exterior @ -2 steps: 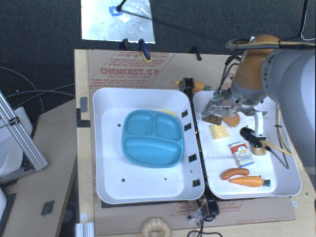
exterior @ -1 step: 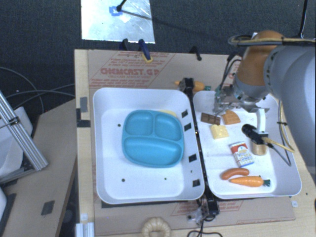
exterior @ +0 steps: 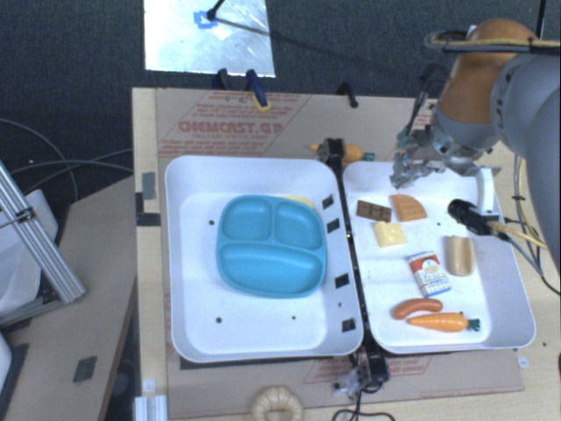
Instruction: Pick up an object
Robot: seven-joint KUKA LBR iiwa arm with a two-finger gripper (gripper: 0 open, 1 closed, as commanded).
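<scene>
Light was even and fairly bright, shadows soft. Glare washed the shiny sheet (exterior: 209,23) at top. Detail was slightly grainy throughout.

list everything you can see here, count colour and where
bins: 2, white, side by side on the bench
divided plate: 1, blue, in the left bin
chocolate bar: 1, brown, right bin, near the top
toast piece: 1, orange-brown, right of the chocolate bar
cheese cube: 1, pale yellow, below the chocolate bar
small carton: 1, red and white, middle of the right bin
bread roll: 1, tan, right of the carton
sausage: 1, red-orange, lower right bin
carrot: 1, orange, below the sausage
arm: 1, grey and orange, from the right
gripper: 1, grey, over the right bin's top edge
</scene>
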